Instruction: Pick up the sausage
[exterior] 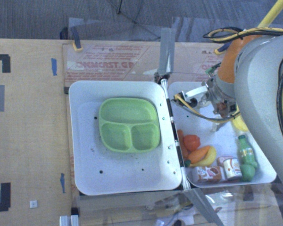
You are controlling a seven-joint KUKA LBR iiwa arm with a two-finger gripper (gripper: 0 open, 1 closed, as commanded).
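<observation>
Gripper (220, 108) hangs over right bin (194, 91); wrist bulk hides the jaws, can't tell their state. Toy food (198, 154) lies below them, the sausage hard to single out.

My claw (220, 108) hangs over the right bin (269, 173), near its top. Below it lie a red tomato (192, 141), an orange carrot (201, 153), and a green bottle (245, 150). A green plate (129, 124) sits in the left bin (85, 173).

The counter (28, 126) is light wood. Two white bins lie directly on it: the left bin (85, 173), well apart from the hand (220, 108), and the right bin (269, 173) below the hand.
</observation>
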